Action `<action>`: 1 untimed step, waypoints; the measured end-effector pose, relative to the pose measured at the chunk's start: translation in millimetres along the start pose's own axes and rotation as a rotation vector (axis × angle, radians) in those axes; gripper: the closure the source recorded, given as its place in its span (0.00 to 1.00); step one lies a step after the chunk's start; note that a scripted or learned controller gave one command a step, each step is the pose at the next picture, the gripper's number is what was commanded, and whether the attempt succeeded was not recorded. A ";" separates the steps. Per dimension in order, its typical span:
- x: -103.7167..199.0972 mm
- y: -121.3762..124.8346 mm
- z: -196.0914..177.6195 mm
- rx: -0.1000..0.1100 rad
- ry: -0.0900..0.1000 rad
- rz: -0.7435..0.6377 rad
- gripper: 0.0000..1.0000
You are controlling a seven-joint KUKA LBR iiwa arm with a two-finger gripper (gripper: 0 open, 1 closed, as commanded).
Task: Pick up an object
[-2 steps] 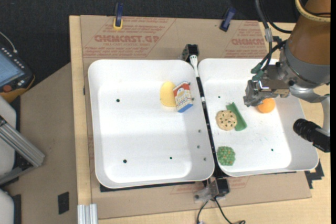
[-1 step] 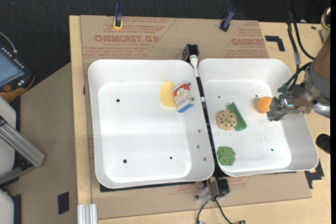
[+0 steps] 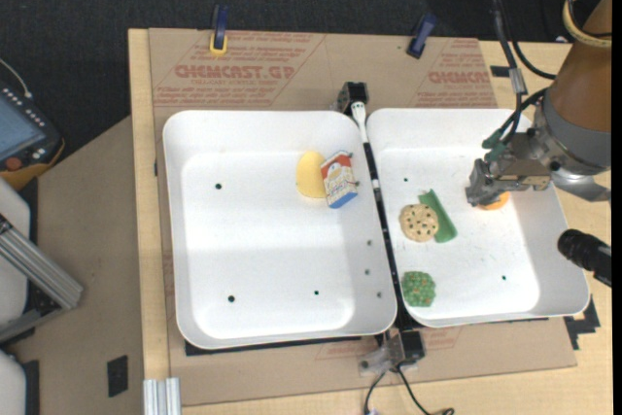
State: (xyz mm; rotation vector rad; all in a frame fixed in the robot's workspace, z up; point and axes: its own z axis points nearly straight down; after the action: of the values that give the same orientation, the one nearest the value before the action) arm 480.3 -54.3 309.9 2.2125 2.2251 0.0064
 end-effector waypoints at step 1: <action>68.4 0.3 -27.8 0.000 0.002 -0.003 1.00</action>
State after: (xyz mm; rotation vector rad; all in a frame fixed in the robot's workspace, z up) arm 480.1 14.1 337.7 2.2100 2.2298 0.0080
